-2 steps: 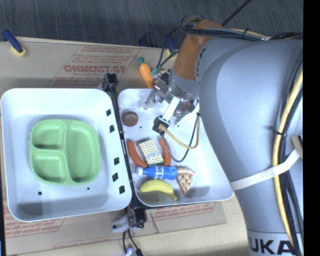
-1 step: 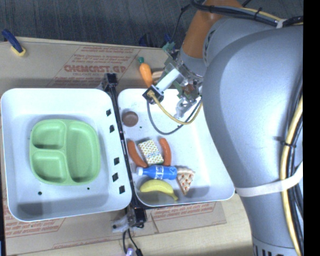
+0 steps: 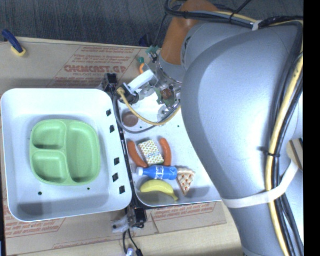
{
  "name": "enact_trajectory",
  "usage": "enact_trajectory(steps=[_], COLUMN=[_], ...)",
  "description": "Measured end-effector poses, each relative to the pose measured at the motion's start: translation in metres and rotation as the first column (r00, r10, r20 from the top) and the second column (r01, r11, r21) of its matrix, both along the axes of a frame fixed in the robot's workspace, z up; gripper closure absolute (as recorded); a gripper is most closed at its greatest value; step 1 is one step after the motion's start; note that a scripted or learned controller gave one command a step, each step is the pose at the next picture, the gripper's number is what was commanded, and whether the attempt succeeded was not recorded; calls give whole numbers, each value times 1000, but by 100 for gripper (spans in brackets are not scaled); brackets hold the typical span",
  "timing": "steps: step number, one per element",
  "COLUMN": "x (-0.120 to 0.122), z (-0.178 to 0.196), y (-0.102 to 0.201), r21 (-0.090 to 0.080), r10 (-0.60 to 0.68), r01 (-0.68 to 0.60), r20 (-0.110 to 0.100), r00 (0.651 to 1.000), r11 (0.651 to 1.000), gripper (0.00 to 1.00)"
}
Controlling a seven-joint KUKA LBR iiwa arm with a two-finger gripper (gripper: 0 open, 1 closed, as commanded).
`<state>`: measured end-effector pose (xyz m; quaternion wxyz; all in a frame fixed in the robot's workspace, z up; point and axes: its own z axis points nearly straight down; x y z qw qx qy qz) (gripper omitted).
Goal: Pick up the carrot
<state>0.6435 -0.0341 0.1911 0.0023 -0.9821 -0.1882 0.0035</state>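
My tool (image 3: 162,96) hangs over the far end of the right bin (image 3: 145,200), the end toward the tabletop's (image 3: 69,63) far edge. I cannot tell whether it is apart or together, because my wrist and cables crowd it from this angle. I see nothing clamped in it.

The carrot (image 3: 165,151) lies in the right bin about midway between the tabletop's far and near edges. It is a short orange piece lying lengthwise along the bin. It lies on the near-edge side of my tool, apart from it, and close to where my grey arm (image 3: 240,116) crosses over the bin.

Just beside the carrot, toward the tabletop's left edge, is a checkered square block (image 3: 150,151). Beyond that is a reddish sausage (image 3: 133,152), close to the wall between the bins. A brown round piece (image 3: 130,119) sits farther back, close to my tool.

Toward the near edge a blue bottle (image 3: 157,172) lies on its side, with a pizza slice (image 3: 185,180) just beside its cap end. A banana (image 3: 159,189) lies nearest the bin's near wall.

The left bin (image 3: 10,143) holds a green divided plate (image 3: 64,151), lying flat. A small blue and yellow thing (image 3: 13,41) rests at the tabletop's far left corner.
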Motion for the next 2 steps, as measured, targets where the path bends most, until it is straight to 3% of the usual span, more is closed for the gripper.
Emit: enact_trajectory(steps=[1,2], x=[5,4], z=[0,41], y=[-18,-24], r21=[-3,-4], r10=[-63,-171], r01=[63,171], r20=[3,4], r00=[998,985], r11=[998,985], gripper=[0,0])
